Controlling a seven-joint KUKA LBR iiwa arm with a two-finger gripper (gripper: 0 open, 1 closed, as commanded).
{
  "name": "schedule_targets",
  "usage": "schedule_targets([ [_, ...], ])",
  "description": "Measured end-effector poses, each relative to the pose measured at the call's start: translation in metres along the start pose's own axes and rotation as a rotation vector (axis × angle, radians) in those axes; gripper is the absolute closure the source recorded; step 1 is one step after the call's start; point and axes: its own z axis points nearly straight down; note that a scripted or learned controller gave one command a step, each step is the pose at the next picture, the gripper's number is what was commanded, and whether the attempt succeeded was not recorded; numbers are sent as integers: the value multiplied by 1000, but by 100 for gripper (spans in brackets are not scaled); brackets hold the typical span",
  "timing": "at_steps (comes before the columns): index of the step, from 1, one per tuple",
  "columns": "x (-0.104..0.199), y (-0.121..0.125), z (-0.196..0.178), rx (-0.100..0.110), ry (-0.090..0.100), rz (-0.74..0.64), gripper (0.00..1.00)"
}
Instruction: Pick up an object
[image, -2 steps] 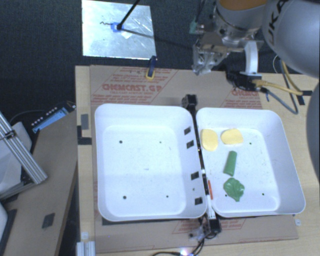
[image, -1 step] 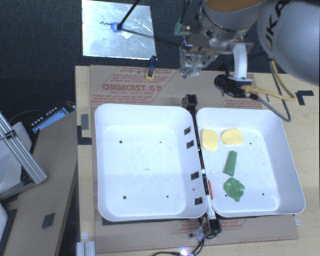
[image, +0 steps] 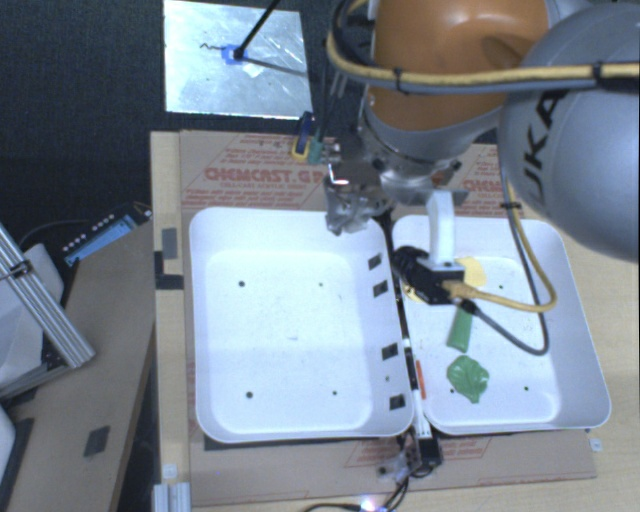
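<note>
The right bin (image: 575, 300) holds a short green stick (image: 460, 329) near its middle and a crumpled green piece (image: 467, 379) just in front of it. A pale yellow piece (image: 474, 270) lies behind the stick, partly hidden by a black part with a yellow cable that hangs from the arm. My gripper (image: 386, 226) hangs low over the back of the divider between the two bins, behind and to the left of the green things. The wrist hides much of it, and I see nothing held in it.
The left bin (image: 215, 300) shows a bare white floor with a few dark specks. Black clips run along the divider (image: 400, 330). A yellow cable (image: 520, 300) loops over the right bin. Grey rails and a blue-edged strip sit off the bench at left.
</note>
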Motion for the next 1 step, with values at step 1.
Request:
schedule_targets([
  [1,-3,87,-18,-14,-2,9,100],
])
